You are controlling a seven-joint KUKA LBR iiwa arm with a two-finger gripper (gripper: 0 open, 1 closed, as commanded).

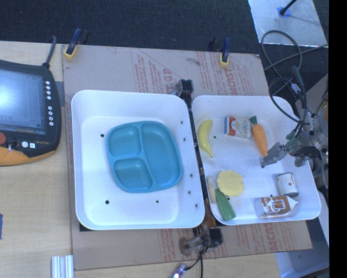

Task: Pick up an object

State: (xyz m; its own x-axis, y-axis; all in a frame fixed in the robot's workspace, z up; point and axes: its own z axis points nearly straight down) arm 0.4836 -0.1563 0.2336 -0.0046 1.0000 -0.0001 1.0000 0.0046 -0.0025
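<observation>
At the right edge of the right bin point(203, 106), the gripper point(276, 154) is hovering just beside the carrot point(259, 137); whether the claw is wide or narrow cannot be determined. A banana point(205, 136), small carton point(237, 127), yellow disc point(230, 182), green piece point(224, 204), white cup point(287, 184) and brown carton point(276, 205) are lying in this bin. The left bin point(80, 155) is holding a blue divided plate point(144, 155).

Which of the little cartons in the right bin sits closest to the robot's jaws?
The small white carton just below the gripper, by the bin's right edge. The brown one lies further down in the corner, and the red-and-white one sits beyond the carrot.
</observation>
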